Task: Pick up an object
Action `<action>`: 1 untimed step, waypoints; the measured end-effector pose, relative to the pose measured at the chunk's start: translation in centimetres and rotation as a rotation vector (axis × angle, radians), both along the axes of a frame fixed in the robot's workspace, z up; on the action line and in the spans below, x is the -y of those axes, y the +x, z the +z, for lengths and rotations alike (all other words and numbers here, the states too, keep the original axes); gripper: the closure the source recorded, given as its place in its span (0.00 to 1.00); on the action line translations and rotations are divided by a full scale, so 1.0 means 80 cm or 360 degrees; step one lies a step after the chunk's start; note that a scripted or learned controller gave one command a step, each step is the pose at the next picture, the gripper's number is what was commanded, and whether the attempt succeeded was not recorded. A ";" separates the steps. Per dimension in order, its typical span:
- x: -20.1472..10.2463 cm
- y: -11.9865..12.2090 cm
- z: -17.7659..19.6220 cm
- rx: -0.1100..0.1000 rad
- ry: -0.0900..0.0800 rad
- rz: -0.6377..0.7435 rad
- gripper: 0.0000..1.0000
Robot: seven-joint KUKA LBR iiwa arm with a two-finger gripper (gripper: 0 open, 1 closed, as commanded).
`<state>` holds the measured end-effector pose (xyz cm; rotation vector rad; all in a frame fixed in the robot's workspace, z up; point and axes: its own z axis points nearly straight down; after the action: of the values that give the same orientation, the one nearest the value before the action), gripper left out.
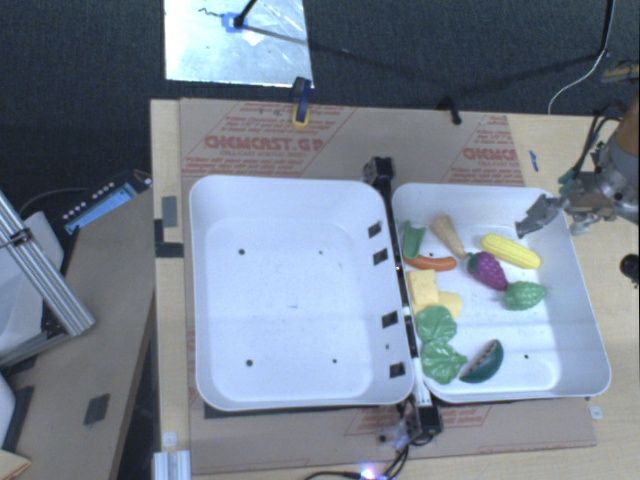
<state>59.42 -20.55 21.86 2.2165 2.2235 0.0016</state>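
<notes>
Tool (532,218) sits at the upper right of the right bin (590,353), reaching in from the right; its grey fingers point down-left toward the toys. Cannot tell how far it is open, and nothing is seen between its tips. It hangs just above and right of the yellow corn (511,251), apart from it as far as the view shows.

Right bin carries all the toy food: corn, purple grapes (488,269) touching the corn's lower left, green broccoli piece (524,294) just below, pale cone-shaped piece (449,235), orange-red carrot (432,263), green pepper (412,239) by the left wall, yellow cheese block (424,290), leafy green lettuce (437,343), watermelon slice (482,362) near the front. Lower right corner of that bin is bare white floor.

Left bin (215,208) shows wide open white floor with a few small dark dots. Black clips (380,257) join the two bins along the middle.

Surface (170,148) under the bins has a brown sheet (330,133) printed in red, reading roughly "CHEMCAST GP"; same print repeats at the right, partly hidden.
</notes>
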 end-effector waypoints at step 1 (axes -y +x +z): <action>-0.054 0.081 -0.175 -0.0006 0.0004 0.0011 0.00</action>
<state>65.89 -16.20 7.85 2.2123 2.2341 0.0007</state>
